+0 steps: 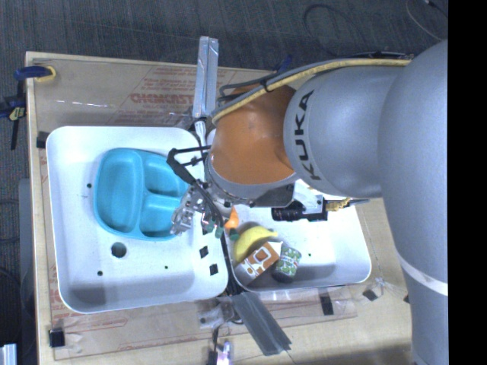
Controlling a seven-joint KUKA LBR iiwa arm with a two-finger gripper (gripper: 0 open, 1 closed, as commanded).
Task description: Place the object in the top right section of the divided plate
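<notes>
A blue divided plate (137, 195) is seen lying in the left bin (76, 280), its sections bare. The right bin (354, 268) is seen to hold a small heap of objects (266, 257), a yellow one and a patterned box among them, close to the wall between the bins. The gripper (194, 213) is placed at the plate's right edge; whether it is open or closed, or holds anything, cannot be told.

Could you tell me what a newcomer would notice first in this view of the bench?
The big grey KUKA arm with its orange band fills the right and upper middle, reaching over the bins. Next comes the blue divided plate, lying in the left white bin. A small cluster including a yellow object sits in the right bin.
</notes>
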